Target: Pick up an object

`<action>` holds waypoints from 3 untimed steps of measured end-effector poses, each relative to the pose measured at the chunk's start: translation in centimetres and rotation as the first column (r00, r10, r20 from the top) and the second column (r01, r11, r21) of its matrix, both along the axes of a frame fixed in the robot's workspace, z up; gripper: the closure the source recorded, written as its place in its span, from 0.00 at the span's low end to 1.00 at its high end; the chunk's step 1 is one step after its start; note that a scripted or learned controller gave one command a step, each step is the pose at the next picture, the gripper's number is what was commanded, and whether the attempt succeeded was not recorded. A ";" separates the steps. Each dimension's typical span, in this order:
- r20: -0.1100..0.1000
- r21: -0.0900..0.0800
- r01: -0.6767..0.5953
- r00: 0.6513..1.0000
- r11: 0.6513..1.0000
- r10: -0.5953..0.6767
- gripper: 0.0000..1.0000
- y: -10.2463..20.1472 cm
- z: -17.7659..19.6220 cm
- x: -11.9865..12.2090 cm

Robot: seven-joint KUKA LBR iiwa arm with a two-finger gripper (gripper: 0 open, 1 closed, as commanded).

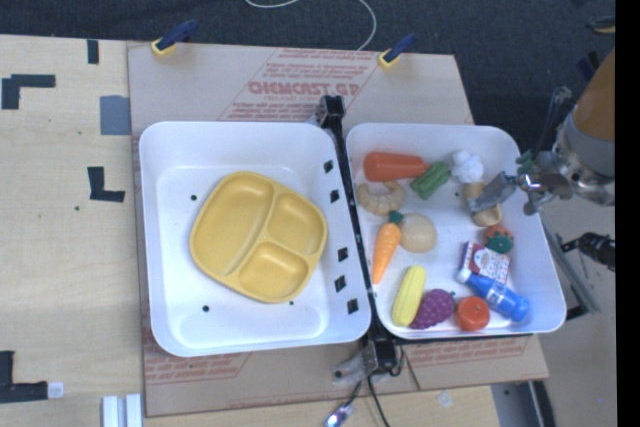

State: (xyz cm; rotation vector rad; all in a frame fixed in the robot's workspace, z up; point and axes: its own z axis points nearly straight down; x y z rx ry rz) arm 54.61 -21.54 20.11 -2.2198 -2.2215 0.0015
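The right bin [440,132] holds several toy foods: an orange-red sausage [395,165], a green pepper [432,179], a white cauliflower [466,165], a carrot [385,250], a cream ball [418,233], a corn cob [408,295], purple grapes [434,307] and a blue bottle [500,297]. My gripper [512,185] hangs over this bin's right rim, open, with nothing between its fingers. A small tan piece [487,212] lies just below its left finger [492,186].
The left bin [170,315] carries a yellow divided plate [258,235]. A red and white packet [485,265], an orange tomato [472,314] and a beige pastry [378,200] also lie in the right bin. A black divider [345,215] runs between the bins.
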 end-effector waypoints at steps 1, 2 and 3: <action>-0.004 0.004 -0.006 1.000 1.000 0.006 0.00 9.7 -1.0 -2.9; -0.004 0.003 -0.007 1.000 1.000 0.007 0.00 17.5 -1.8 -4.5; 0.016 0.002 -0.006 1.000 1.000 0.006 0.00 20.6 14.4 -6.1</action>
